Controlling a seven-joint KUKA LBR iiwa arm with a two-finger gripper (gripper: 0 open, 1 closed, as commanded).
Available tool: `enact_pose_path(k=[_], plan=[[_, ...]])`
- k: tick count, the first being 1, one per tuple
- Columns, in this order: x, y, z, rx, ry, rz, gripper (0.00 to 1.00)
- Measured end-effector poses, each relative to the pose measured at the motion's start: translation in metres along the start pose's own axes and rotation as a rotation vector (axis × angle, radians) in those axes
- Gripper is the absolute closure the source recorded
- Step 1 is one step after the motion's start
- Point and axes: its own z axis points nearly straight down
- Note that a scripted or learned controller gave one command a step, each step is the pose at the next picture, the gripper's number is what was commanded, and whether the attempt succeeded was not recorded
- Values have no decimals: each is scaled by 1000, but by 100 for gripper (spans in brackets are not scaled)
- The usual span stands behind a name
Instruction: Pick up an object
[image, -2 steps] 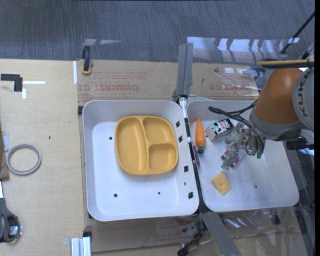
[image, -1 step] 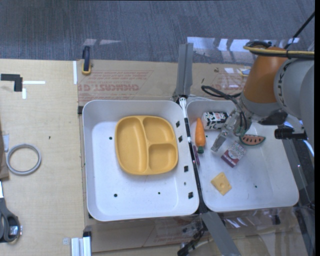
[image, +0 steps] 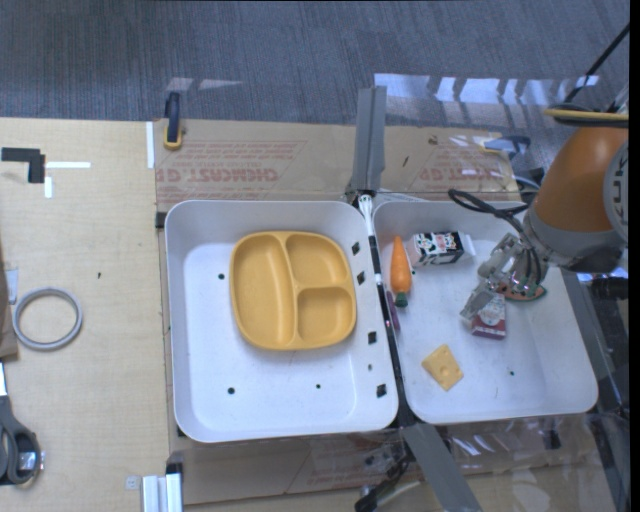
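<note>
The nearest item in the right bin (image: 560, 385) is one yellow cheese-like wedge (image: 442, 366), lying flat and well apart from the gripper. Beyond it, the gripper (image: 484, 307) hangs low over the bin floor, directly above one small flat packet with a red edge (image: 490, 326). Whether the claw is apart, together or clamped on the packet cannot be determined at this resolution; the packet appears to rest on the floor beneath the tips. Judged step: the arm is at the grasp stage, at or close to contact with its target, and the lift is not yet done.

Next-move requirements, as a judgement:
1. The tips must straddle the packet and close on it; a thin, flat item offers little purchase and may slip out.
2. The lift must be vertical, clear of the bin wall on the arm's side.

Farther back in the right bin: one carrot (image: 400, 266), lying lengthwise just beside the divider between the bins, and one small black-and-white carton (image: 440, 247) on its side, near the carrot's far end. Count for the right bin: four objects.

The left bin (image: 200, 400) holds one yellow three-compartment plate (image: 294, 291). On the bench to the left of it lies one grey ring (image: 44, 318)
</note>
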Motion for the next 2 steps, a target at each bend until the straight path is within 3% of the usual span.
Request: enact_pose_path(k=[1,2], plan=[[15,59,1,1,1,531,0],[0,7,-102,1,0,405,0]])
